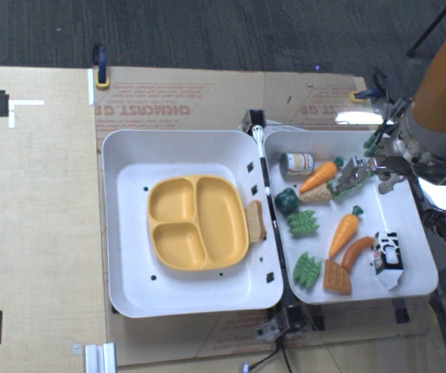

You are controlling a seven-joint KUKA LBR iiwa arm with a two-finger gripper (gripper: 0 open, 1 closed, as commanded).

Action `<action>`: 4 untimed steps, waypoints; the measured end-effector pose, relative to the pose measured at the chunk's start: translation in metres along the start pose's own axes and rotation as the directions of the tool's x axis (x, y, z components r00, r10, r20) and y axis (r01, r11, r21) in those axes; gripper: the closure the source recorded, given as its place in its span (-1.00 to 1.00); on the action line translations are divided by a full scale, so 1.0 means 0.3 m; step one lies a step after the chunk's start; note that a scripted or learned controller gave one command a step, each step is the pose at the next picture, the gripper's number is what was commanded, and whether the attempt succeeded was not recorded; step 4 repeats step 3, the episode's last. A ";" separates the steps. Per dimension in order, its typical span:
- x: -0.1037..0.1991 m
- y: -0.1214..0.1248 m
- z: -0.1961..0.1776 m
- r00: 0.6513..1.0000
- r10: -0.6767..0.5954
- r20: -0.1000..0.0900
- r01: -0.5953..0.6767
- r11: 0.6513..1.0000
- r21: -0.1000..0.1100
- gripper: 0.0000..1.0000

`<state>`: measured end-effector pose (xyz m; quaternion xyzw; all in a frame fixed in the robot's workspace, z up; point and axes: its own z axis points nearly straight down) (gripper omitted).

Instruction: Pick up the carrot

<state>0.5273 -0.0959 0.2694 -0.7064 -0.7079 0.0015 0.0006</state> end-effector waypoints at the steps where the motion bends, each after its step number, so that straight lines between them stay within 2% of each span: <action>1: -0.134 0.061 0.415 0.998 -0.058 -0.001 0.058 0.998 -0.001 -1.00; 2: -0.234 0.054 0.594 1.000 -0.007 -0.001 0.007 1.000 -0.001 -1.00; 3: -0.237 0.057 0.563 1.000 -0.002 -0.001 0.002 1.000 -0.002 1.00; 4: -0.237 0.057 0.563 1.000 -0.002 -0.001 0.002 1.000 -0.002 1.00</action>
